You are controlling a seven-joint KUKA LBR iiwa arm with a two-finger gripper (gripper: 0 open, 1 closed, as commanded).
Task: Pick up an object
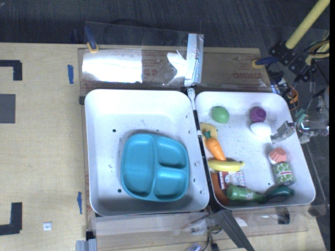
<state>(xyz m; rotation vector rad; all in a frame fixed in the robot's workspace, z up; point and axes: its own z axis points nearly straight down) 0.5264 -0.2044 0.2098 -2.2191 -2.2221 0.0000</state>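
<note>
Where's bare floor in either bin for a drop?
Left bin: the strip above the blue tray. Right bin: the middle, between carrot and can. Crowded: the right bin's left wall and bottom edge, with banana and bottle.

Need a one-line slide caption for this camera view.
Blue divided tray in the left bin; toy foods, including a banana and carrot, fill the right bin.
</note>
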